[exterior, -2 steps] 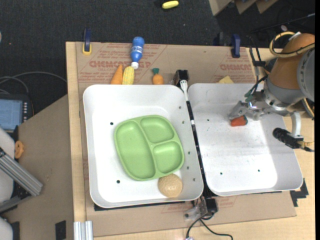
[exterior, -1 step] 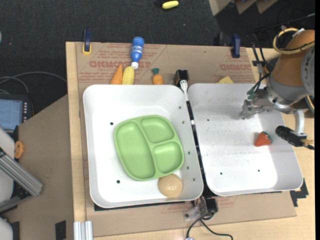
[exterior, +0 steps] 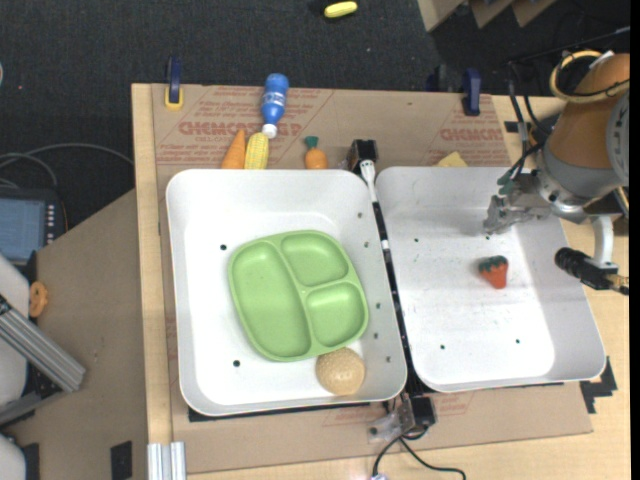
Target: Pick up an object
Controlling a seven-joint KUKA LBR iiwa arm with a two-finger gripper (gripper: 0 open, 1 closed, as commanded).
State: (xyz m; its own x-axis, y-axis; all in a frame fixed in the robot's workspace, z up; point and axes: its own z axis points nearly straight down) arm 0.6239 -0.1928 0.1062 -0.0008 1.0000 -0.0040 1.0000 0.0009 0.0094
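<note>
Dark carpet lay around a brown cardboard-covered table (exterior: pixel 200 128) printed with faded red lettering, and on it two shallow white bins sat side by side, touching along a dark seam. Inside the right white bin (exterior: pixel 450 353) lay a small red toy strawberry with a dark green leafy cap (exterior: pixel 493 270), the cap toward the far side and the red tip toward the near side; it rested alone on the bin floor, a little right of the bin's middle. Up at that bin's far right corner hung the grey arm's two-finger hand (exterior: pixel 503 211), near the strawberry but apart from it and not touching it; whether it was parted or clenched could not be told, and nothing showed between its tips. Within the left white bin (exterior: pixel 200 298) rested a light green plastic divided plate with three compartments (exterior: pixel 297 293), turned at a slant, each compartment bare. Just beside the plate's near rim, touching or nearly so, sat a round tan bread-like ball (exterior: pixel 341 370). Beyond the left bin, on the cardboard, lay a small blue and white bottle (exterior: pixel 273 102), a yellow toy corn cob (exterior: pixel 257 150) beside an orange toy carrot (exterior: pixel 234 151), and another small orange carrot with a green top (exterior: pixel 315 155).
</note>
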